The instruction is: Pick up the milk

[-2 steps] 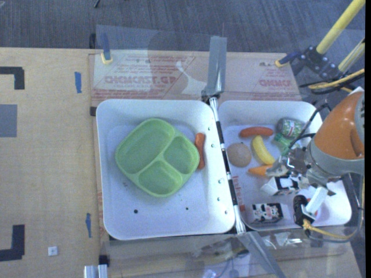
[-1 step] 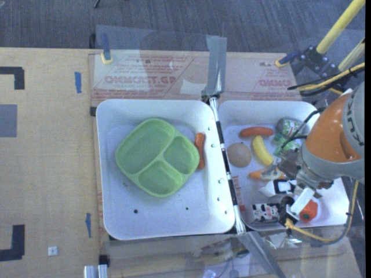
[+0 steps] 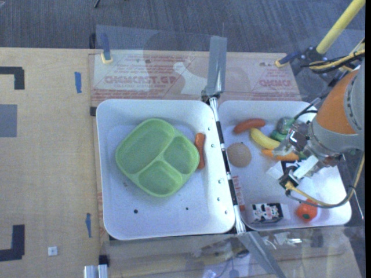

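Reaching the milk point(image 3: 268, 212) well means moving the gripper point(image 3: 290, 178) toward the near edge of the right bin point(image 3: 330, 213), where the carton lies flat. I cannot tell the grip's state. Nearby tomato point(image 3: 306, 212) probably crowds the approach.

Open bin floor point(image 3: 255, 181) above milk point(image 3: 267, 212); tomato point(image 3: 306, 212) beside.
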`<state>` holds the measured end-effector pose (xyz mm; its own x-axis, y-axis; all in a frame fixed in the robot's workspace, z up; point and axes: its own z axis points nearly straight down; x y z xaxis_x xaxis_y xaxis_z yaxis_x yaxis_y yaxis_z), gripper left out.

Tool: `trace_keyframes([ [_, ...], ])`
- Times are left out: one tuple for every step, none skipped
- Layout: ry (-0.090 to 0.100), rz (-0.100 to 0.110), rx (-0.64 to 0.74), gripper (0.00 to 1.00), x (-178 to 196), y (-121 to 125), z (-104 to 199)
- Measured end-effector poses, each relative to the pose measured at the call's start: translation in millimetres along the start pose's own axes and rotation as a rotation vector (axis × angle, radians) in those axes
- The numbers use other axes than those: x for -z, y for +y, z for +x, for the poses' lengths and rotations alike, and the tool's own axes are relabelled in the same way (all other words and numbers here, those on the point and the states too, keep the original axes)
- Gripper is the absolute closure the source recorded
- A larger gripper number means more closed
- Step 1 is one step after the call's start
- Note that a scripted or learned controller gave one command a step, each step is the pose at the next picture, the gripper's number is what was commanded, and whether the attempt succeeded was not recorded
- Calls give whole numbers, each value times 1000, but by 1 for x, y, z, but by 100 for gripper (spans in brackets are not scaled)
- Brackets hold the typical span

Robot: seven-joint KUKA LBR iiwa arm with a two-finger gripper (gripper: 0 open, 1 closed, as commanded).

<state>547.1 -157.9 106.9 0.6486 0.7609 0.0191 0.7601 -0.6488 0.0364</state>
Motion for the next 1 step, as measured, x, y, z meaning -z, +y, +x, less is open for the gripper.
trace_keyframes([
  [-21,33,-183,0,-19,-29,-11],
])
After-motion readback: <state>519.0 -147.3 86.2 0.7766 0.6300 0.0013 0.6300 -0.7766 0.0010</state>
